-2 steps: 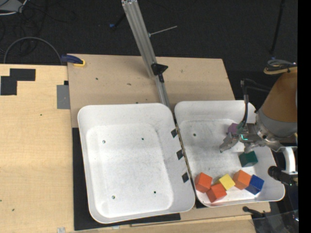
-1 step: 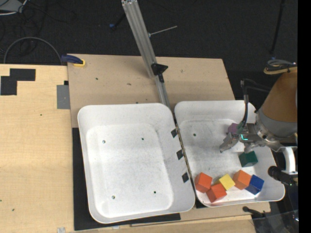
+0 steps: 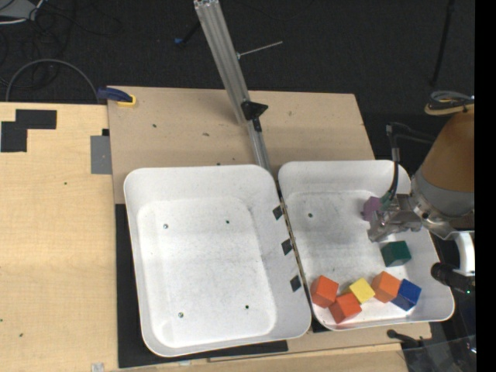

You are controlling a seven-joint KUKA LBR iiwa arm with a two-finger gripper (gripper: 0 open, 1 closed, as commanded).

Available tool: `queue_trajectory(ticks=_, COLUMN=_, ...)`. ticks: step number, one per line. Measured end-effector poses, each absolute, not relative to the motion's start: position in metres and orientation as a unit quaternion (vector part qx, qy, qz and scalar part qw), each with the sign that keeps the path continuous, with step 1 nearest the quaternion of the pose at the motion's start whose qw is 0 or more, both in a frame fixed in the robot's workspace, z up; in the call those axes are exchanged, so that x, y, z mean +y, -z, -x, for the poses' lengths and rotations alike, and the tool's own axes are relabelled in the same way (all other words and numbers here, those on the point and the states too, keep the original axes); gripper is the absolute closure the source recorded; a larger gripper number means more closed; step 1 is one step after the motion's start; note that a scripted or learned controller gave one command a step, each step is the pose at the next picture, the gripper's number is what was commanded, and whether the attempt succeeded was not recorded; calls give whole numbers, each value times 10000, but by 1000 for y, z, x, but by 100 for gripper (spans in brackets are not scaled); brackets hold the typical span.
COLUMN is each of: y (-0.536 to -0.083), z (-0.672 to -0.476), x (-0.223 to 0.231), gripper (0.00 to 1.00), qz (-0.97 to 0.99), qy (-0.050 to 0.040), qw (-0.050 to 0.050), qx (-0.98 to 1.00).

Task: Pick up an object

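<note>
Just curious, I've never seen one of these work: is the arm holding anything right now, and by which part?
Cannot be told. The gripper sits low in the right bin, beside a purple object.

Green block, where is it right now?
In the right bin, near its right wall: the green block lies just below the gripper, above the orange block.

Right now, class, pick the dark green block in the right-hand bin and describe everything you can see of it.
The green block is a small, dark green cube with a matte, solid-looking surface. It sits flat on the floor of the right bin, near the bin's right side, apart from the cluster of orange, yellow and blue blocks below it. The end effector hangs just above and to its left; whether they touch cannot be told. A purple object lies beyond it.
</note>
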State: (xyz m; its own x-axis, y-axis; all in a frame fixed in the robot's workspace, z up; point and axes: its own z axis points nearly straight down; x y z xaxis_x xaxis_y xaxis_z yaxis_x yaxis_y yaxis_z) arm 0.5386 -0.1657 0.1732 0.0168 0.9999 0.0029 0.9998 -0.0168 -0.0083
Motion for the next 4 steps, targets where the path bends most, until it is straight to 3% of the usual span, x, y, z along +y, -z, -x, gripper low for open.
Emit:
queue_trajectory(ticks=1, y=-173, z=-538, x=-166, gripper=0, qz=7128, qy=-23, qw=43, qx=-7014)
queue_trajectory(ticks=4, y=-173, z=-538, x=-166, gripper=0, qz=7123, qy=-25, qw=43, qx=-7019)
